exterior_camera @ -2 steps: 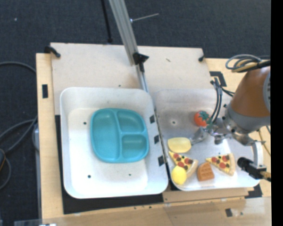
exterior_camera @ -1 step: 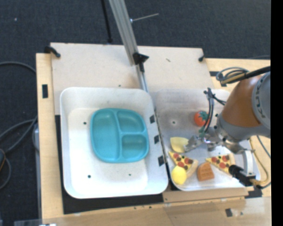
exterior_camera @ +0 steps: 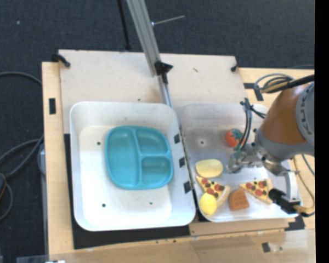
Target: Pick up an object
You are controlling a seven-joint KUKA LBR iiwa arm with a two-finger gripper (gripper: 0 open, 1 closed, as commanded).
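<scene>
The right bin (exterior_camera: pixel 208 122) holds several toy foods: a red tomato-like piece (exterior_camera: pixel 233 138), a pale yellow oval (exterior_camera: pixel 209 167), a pizza slice (exterior_camera: pixel 211 188), a yellow lemon (exterior_camera: pixel 208 204), a brown bread piece (exterior_camera: pixel 238 200) and a second pizza slice (exterior_camera: pixel 257 189). My gripper (exterior_camera: pixel 237 162) hangs low over the bin's middle, just right of the yellow oval and below the red piece. Nothing shows between its fingers.
The left bin (exterior_camera: pixel 88 147) carries a turquoise divided tray (exterior_camera: pixel 138 156). A slanted metal post (exterior_camera: pixel 145 32) rises behind the bins. The arm's orange band (exterior_camera: pixel 282 119) covers the right bin's far right side. Cables (exterior_camera: pixel 268 84) lie at the bench's right.
</scene>
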